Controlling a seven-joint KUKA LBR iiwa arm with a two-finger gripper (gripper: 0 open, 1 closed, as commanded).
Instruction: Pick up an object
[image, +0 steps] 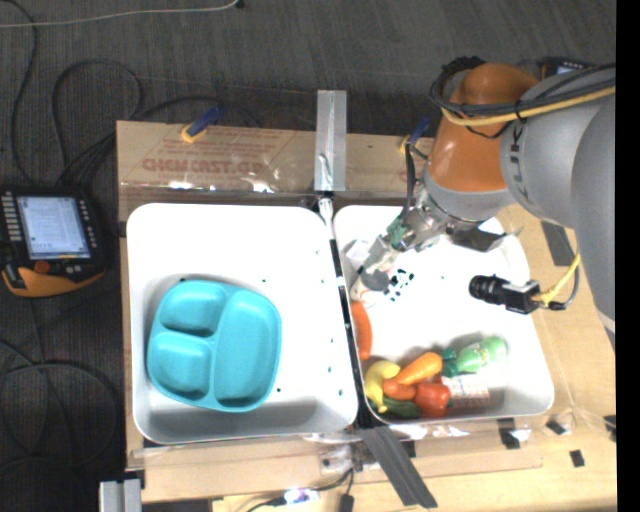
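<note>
My gripper (372, 268) hangs low over the upper left part of the right bin (520, 300), close to the divider between the bins. Below it, an orange carrot-like piece (360, 328) lies along the bin's left wall. A pile of toy food fills the near edge of that bin: a yellow banana (377, 378), an orange carrot (420, 367), a red pepper (433, 399), a green bottle (480, 352) and a white and red packet (470, 388). Nothing shows in the gripper.
A turquoise divided plate (214, 343) lies in the left bin (200, 225). A black camera (497, 291) juts over the right bin's right side. Small dark specks (400, 280) mark the bin floor beside the gripper. A handheld pendant (48, 240) sits far left.
</note>
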